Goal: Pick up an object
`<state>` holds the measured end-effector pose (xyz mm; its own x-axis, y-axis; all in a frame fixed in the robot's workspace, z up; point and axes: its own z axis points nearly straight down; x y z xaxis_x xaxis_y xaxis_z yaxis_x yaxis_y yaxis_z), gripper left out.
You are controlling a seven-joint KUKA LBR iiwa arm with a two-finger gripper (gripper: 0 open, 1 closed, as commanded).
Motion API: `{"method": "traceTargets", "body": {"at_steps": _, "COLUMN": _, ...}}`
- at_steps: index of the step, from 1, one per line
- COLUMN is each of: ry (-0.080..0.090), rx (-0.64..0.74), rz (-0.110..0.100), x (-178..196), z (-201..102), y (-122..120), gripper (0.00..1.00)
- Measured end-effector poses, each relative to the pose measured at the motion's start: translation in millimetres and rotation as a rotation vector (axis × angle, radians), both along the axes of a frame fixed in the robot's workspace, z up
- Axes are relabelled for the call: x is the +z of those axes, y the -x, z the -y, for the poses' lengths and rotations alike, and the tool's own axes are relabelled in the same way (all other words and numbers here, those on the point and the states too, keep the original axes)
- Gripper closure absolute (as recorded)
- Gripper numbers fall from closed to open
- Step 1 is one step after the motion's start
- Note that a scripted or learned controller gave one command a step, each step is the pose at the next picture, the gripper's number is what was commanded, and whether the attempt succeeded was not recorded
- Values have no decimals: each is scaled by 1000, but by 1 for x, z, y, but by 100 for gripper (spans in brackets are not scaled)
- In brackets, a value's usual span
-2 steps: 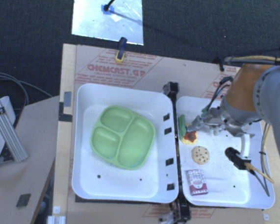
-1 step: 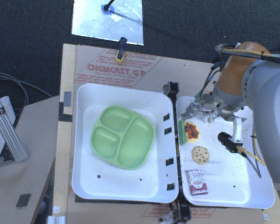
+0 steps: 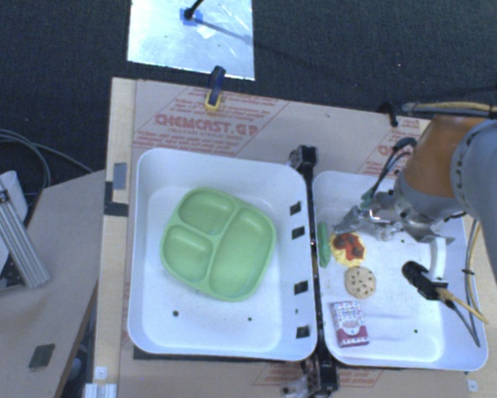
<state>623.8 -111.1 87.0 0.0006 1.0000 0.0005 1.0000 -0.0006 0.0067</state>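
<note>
- gripper (image 3: 362, 220) low in the right bin (image 3: 453, 345), just above and beside the red-yellow toy food piece (image 3: 347, 245); can't tell finger state from this angle
- other candidates in same bin: cookie (image 3: 361, 282) just below it, small red-white packet (image 3: 349, 322) nearer the front edge, green strip (image 3: 323, 245) against the left wall
- left bin (image 3: 145, 315) holds a green divided plate (image 3: 219, 243), well apart from the arm
- to do it well, I'd say: centre over the red-yellow piece, descend straight, close fully before lifting
- risk: cookie close by, wall-side green strip could get nudged
</note>
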Motion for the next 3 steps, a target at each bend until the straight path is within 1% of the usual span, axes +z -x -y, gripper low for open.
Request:
{"method": "traceTargets", "body": {"at_steps": 1, "ry": 2, "rx": 0, "rz": 3, "x": 1, "z": -6, "y": 20, "gripper": 0}}
{"method": "traceTargets", "body": {"at_steps": 2, "ry": 2, "rx": -1, "rz": 3, "x": 1, "z": -12, "y": 70, "gripper": 0}}
{"method": "traceTargets", "body": {"at_steps": 3, "ry": 3, "rx": -2, "rz": 5, "x": 1, "z": -27, "y": 111, "gripper": 0}}
